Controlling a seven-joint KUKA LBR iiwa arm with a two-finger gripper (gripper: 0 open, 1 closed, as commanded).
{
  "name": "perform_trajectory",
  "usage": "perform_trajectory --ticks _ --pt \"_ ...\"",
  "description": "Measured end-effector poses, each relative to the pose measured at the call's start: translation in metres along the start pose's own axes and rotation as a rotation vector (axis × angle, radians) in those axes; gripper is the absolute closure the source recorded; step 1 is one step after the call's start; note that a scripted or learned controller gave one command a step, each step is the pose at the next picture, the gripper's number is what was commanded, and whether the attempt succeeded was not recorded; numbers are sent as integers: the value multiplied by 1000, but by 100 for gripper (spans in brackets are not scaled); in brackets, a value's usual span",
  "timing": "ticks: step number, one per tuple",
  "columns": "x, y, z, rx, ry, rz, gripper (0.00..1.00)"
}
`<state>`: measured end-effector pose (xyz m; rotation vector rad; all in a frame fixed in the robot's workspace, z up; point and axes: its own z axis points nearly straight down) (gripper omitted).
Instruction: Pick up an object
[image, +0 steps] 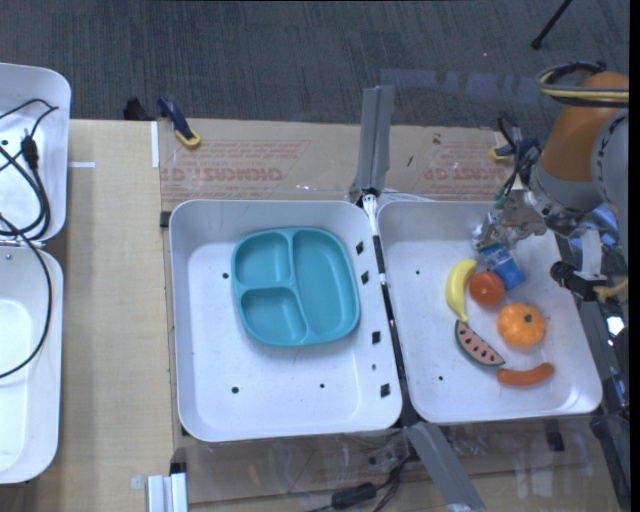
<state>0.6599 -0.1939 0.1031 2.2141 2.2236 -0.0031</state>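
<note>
Blue block (506, 270) sits in the right bin (430, 385), directly under the gripper (497, 240); small, boxy, glossy-looking. Gripper tips are down at the block's upper edge, but can't tell whether they're spread or closed, or whether they grip it. Arm (585, 140) comes in from the right, grey body with the orange band above the wrist, wrist angled down-left toward the block.

Touching the block's lower-left corner: red tomato (486, 289), round, smooth. Left of that, banana (459, 285), curved, yellow, plastic-looking. Below-right of the block: orange (521, 325), round, dimpled, green stem spot. Below-left: watermelon slice (478, 345), a wedge, red face with a green rind. Furthest below: sausage (525, 375), orange-red, a smooth cylinder.

Well left of the block, in the left bin (200, 330): teal divided plate (296, 285), three compartments, rounded corners, matte plastic.
</note>
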Motion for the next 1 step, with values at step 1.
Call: perform_trajectory --ticks 1 --pt "17 0 -101 -1 2 0 100"
